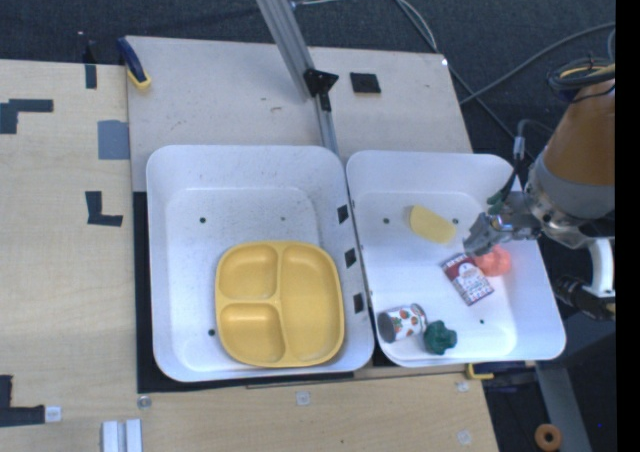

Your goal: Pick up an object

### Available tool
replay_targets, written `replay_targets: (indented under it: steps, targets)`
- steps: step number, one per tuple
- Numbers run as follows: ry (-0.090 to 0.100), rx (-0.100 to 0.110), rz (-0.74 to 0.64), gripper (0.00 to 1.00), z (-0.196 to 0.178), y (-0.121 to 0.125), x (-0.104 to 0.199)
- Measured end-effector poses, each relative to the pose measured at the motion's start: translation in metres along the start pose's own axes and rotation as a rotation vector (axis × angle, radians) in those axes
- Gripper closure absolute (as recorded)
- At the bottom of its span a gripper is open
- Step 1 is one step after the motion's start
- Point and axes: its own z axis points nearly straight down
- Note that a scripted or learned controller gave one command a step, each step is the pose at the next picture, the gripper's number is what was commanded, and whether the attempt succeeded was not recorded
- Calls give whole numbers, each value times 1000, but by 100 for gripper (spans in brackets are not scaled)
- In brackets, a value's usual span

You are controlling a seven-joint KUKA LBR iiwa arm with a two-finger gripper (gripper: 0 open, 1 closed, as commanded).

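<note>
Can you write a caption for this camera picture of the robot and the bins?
Gripper low in right bin, near pink toy; yellow tray in left bin.

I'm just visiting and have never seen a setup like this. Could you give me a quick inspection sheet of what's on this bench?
Surface: pale bench bearing two white bins, left bin and right bin.
Job's things: yellow block, red packet, pink lump, small can and green toy in the right bin.
Clutter: yellow divided tray in the left bin.
Grippers: gripper low in the right bin, beside the red packet.
Cables: grey cables on the dark floor.
Surroundings: metal pole, blue clamp.
</note>
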Motion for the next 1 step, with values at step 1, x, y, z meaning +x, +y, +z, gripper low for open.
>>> replay_targets:
  steps: [1]
  targets:
    - [1, 0, -2, 100, -4, 4, 50]
